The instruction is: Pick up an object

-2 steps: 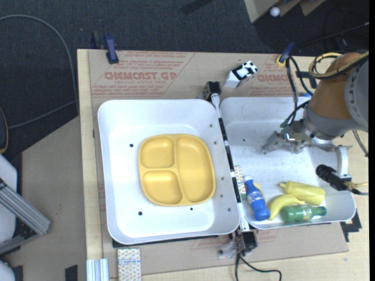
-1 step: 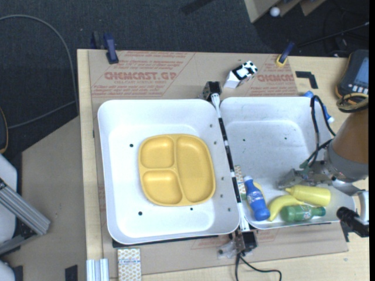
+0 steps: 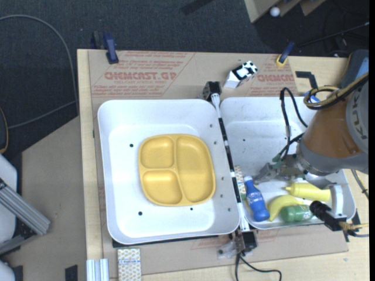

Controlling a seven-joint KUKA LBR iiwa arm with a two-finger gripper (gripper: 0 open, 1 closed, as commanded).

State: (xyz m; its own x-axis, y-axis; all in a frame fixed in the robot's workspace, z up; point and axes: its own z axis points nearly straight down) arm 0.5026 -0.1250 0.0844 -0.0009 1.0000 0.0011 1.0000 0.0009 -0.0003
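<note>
My gripper hangs low in the right bin, at the end of the grey arm with its orange band. Just below it lies a cluster of objects in the bin's front corner. A blue bottle lies at the left of the cluster. A yellow banana curves beside it. A green object rests behind the banana. A yellow squeeze bottle lies right of the gripper, partly under the arm. Nothing shows in the gripper's grasp.
The left bin holds a yellow divided plate at its middle. A black-and-white object sits on the cardboard behind the bins. A black cable loops over the right bin's back half.
</note>
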